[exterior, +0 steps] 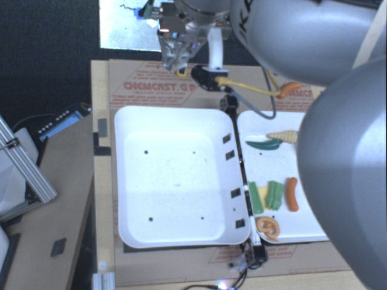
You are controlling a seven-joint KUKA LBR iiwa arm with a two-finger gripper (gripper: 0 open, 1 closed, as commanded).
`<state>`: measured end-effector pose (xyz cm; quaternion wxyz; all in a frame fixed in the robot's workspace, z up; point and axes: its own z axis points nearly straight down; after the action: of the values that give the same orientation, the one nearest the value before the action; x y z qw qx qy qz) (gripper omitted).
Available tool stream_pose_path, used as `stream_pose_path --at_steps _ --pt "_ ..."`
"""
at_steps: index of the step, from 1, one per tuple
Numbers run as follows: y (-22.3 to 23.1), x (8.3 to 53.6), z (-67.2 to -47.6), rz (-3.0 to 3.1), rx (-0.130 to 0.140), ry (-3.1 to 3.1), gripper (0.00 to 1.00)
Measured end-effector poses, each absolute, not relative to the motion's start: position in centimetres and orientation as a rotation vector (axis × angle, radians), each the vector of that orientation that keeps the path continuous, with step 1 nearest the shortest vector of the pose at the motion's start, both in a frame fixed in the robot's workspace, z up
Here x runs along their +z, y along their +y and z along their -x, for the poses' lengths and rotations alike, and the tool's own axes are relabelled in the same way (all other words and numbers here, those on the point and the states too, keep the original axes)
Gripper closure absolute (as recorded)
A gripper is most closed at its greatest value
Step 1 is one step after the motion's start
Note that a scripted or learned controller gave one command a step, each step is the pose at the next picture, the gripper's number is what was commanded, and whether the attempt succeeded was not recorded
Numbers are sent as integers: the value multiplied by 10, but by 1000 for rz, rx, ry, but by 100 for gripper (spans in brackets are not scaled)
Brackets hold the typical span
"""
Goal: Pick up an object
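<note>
You have two white bins on the bench: the left bin (175, 174) and the right bin (272, 162). In the right one you can count two green stick-shaped pieces (266, 196) lying side by side, one orange sausage (292, 194), one dark green pepper (263, 143), one pretzel (268, 226) and one pale cone-shaped piece (285, 137). One more orange sausage-like piece (290, 89) lies on the cardboard beyond the bins.

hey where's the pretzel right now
The pretzel lies in the right-hand bin, at its near left corner, against the divider between the bins and just below the green pieces.
</note>
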<state>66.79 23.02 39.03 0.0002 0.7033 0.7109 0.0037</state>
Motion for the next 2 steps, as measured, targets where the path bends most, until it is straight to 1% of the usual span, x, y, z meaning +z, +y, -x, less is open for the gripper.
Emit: stream_pose_path --at_steps 1,2 --pt "235 548 -618 -2207 31 2226 100" --pt "233 534 -670 -2220 1 2221 100"
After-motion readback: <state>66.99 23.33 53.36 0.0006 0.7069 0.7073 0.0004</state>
